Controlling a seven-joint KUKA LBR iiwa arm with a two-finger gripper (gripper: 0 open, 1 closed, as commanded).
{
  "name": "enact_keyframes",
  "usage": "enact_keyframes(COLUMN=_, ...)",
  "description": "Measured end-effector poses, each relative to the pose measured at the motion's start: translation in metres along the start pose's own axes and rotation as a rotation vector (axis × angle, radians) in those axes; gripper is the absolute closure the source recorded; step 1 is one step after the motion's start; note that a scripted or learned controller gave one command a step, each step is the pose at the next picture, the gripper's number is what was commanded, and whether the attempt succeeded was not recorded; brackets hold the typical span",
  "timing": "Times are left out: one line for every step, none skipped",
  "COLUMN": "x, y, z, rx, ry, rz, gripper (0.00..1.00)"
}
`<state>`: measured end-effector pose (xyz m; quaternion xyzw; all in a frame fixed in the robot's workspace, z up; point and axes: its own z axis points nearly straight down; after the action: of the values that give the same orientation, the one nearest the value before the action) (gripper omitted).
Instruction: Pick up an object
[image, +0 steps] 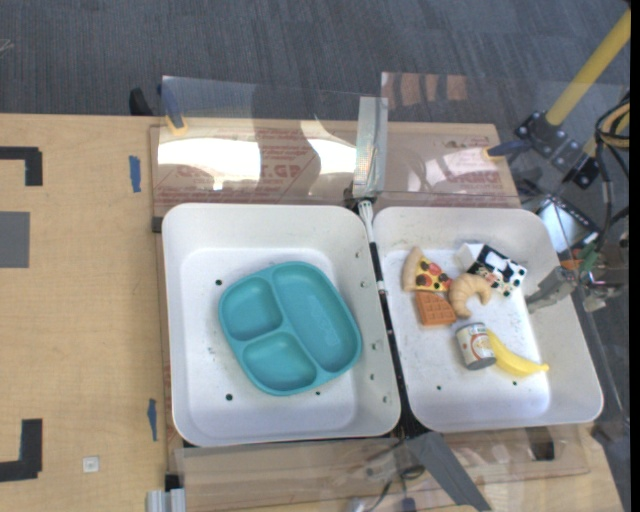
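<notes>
Where croissant lies, pizza slice, waffle, can crowd round.

I see the pickable items clustered in the right bin, upper-middle. Pizza slice lies flat at top left, waffle flat just below it. Croissant sits beside both, touching the black-and-white toy at top right. Can is tipped on its side lower down, banana lying against it, pointing lower right.
</notes>
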<state>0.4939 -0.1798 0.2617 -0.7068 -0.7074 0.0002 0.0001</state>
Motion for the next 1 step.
enact_keyframes(x=0.0828, y=0.0665, z=0.094, rx=0.011, ry=0.005, rz=-0.008, gripper=0.0)
